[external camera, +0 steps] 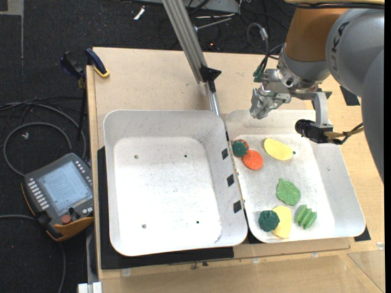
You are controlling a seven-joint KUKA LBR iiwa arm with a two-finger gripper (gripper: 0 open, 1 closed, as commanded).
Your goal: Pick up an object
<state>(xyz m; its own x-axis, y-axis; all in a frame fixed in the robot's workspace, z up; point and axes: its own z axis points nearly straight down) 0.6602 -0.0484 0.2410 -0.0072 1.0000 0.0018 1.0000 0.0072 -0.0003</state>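
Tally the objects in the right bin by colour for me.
Green: 4
Yellow: 2
Orange: 1
Total: 7

I see two bins side by side on the tabletop (153, 81), the left bin (122, 133) touching the right bin (342, 182) along their shared edge. In the right bin, a round toy (253, 160) lies just beside a smaller ball (239, 146) near that edge, with a lemon-shaped piece (278, 149) to their right. Nearer me sit a leafy piece (288, 191), a ridged piece (305, 217), a broccoli-like piece (267, 220) and a flat piece (283, 222), those last two touching. The gripper (263, 105) hangs over the bin's far rim. A pendant (58, 191) lies left of the tabletop.
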